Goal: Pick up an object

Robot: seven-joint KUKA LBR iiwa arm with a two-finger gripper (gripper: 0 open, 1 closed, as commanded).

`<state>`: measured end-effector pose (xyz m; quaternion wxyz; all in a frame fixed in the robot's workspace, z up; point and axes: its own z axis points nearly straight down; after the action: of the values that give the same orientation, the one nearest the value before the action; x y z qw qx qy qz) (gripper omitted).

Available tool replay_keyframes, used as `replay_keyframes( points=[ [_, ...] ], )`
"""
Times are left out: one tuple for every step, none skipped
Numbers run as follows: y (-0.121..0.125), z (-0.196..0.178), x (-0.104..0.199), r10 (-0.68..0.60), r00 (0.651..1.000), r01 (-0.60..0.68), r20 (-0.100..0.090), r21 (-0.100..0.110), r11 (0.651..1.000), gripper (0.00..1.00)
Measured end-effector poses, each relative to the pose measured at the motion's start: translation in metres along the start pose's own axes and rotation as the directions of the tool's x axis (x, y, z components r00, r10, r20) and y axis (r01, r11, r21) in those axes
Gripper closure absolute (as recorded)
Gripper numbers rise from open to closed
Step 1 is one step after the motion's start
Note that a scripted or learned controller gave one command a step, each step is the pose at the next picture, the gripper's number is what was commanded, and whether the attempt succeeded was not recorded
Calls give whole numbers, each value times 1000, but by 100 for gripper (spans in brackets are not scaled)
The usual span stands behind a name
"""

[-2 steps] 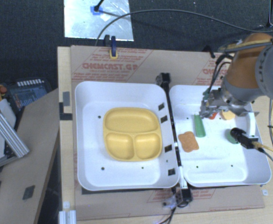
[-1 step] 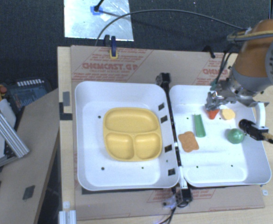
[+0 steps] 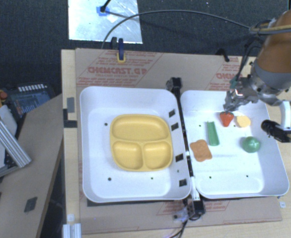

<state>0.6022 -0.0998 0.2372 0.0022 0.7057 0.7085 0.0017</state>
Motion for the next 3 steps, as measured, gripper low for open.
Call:
replay_keyframes(
  points=[
    [-27,4,46,-4,1000,4,-2,6,1000,100],
    [-50,14,100,-5,1000,5,-3,7,1000,100],
    [-71,17,143,-5,1000,5,-3,7,1000,100]
  ],
)
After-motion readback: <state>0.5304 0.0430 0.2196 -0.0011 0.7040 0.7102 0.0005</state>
